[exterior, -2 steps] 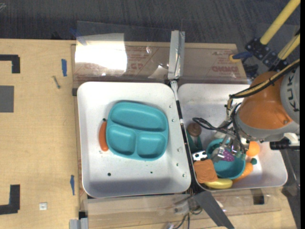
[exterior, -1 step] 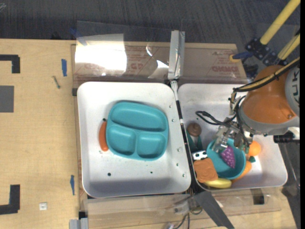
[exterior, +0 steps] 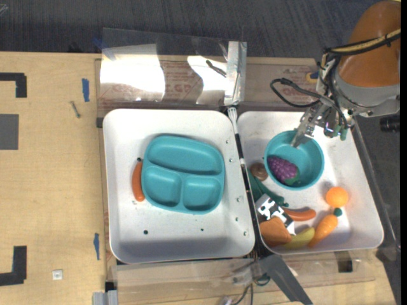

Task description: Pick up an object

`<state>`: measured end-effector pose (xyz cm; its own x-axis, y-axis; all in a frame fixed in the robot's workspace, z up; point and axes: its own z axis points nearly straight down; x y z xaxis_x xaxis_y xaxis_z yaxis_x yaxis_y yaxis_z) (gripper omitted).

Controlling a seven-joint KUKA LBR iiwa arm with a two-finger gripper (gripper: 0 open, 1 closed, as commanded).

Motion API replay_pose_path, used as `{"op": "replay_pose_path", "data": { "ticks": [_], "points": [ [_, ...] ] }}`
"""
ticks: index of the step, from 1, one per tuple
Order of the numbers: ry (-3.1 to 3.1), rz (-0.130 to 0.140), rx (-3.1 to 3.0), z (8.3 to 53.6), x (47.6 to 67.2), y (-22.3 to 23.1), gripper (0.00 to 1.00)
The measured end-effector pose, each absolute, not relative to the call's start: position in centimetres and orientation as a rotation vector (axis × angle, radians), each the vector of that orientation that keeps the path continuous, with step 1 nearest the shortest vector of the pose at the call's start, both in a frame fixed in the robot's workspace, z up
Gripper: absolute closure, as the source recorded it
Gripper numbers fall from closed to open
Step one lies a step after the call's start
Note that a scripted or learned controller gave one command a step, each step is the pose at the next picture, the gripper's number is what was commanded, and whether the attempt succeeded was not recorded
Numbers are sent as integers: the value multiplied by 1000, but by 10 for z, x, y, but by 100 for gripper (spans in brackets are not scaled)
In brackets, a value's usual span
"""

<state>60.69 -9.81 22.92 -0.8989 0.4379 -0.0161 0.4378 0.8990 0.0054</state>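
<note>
My gripper (exterior: 297, 140) hangs over the back rim of a teal bowl (exterior: 316, 164) in the right bin (exterior: 362, 189), pointing down and to the left into it. A purple bunch of grapes (exterior: 283, 168) lies in the bowl, just in front of the gripper tip and apart from it. Nothing shows in the gripper. Around the bowl lie an orange ball (exterior: 337, 196), a carrot (exterior: 324, 226), a yellow banana (exterior: 301, 238), a red sausage (exterior: 299, 215) and a small brown item (exterior: 259, 169).
The left bin (exterior: 121, 221) holds a teal divided plate (exterior: 183, 173) with an orange sausage (exterior: 137, 182) beside its left edge. A green item (exterior: 257, 187) and a black-and-white piece (exterior: 269, 208) sit by the wall between the bins. Cables (exterior: 292, 91) loop behind the right bin.
</note>
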Motion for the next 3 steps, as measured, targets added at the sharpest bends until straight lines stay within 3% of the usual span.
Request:
{"op": "replay_pose_path", "data": {
  "ticks": [1, 2, 3],
  "points": [
    [3055, 0, 706, 224, 605, -98, 0],
    [3041, 2, 735, 100, 612, -127, 0],
    [3026, 2, 776, 93, 596, -119, 0]
  ]
}}
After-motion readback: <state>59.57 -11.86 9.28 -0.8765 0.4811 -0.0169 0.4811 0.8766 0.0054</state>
